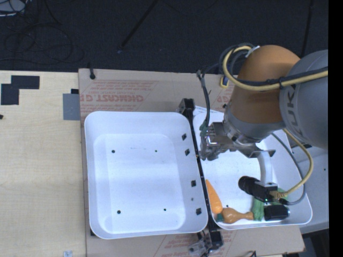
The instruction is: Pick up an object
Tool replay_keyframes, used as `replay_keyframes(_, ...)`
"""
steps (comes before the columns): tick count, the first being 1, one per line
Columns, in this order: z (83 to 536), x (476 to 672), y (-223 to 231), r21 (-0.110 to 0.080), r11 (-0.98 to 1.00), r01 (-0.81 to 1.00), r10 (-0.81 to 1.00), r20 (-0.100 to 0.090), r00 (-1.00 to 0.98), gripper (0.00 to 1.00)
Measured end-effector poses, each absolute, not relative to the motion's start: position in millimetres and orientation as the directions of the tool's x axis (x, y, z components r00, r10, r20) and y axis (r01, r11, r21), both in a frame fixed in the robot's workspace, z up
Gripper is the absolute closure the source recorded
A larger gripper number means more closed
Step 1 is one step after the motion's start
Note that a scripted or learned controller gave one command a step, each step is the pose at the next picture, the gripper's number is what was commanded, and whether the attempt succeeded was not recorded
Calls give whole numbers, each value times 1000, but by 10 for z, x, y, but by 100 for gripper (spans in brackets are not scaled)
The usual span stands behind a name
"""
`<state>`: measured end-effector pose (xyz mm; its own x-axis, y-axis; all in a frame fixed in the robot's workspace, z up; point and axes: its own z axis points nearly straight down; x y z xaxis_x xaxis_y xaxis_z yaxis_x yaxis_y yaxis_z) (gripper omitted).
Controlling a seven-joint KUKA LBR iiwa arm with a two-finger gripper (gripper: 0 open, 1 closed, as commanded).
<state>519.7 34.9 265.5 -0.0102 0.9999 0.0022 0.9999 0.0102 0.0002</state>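
Note:
My gripper [210,145] hangs low over the left part of the right bin [300,218], close to the divider between the two bins. An orange carrot [214,196] lies in front of it along that bin's left wall, apart from the gripper. At the bin's front edge rest a tan-orange gourd-shaped toy [236,215], a green object [258,210] and a black object [276,213]. Nothing shows between the gripper and these things, and the wrist hides much of the bin's middle.
The left bin [94,143] stands next to the right one, sharing a black-clipped divider [194,159]. Both sit on a cardboard sheet [134,87] on the pale bench. The orange-banded wrist [265,84] looms over the right bin's far half.

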Motion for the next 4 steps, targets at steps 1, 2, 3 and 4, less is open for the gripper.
replay_keyframes(1,2516,5014,716,-6,4,1000,1000,1,-4,100)
replay_keyframes(2,2640,5255,1215,-2,5,1000,1000,1,-5,100)
replay_keyframes(3,3334,5729,1210,6,4,1000,1000,0,-4,100)
replay_keyframes(4,2729,5260,376,-12,-8,1000,1000,-2,8,100)
